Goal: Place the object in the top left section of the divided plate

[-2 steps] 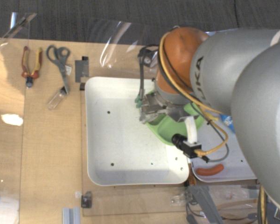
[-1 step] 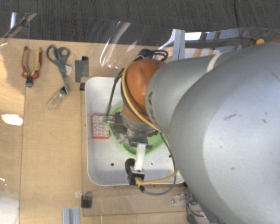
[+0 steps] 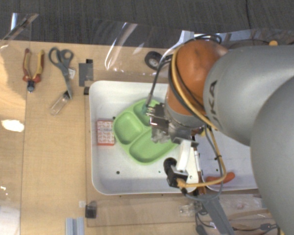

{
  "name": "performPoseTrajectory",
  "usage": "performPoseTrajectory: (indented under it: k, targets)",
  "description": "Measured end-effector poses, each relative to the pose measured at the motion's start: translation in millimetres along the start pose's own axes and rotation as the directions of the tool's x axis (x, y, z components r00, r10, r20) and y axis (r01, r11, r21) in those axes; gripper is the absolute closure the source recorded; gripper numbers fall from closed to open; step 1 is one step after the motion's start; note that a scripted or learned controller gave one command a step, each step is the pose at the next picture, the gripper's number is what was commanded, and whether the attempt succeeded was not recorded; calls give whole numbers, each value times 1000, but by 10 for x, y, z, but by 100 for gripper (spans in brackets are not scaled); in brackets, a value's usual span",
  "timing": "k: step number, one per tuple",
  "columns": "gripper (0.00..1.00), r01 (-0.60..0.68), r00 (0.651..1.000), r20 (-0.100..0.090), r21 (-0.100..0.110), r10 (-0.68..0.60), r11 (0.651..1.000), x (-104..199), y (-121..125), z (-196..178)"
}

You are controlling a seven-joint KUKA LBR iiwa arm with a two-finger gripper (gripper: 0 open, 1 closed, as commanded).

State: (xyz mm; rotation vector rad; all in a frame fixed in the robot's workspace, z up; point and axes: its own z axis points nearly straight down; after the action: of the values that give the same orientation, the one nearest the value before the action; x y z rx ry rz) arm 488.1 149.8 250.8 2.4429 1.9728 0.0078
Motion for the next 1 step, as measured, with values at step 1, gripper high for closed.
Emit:
performPoseTrajectory:
  k: [1]
  targets:
    - [100,145,989,0,4,-145,989,417,-107,1272]
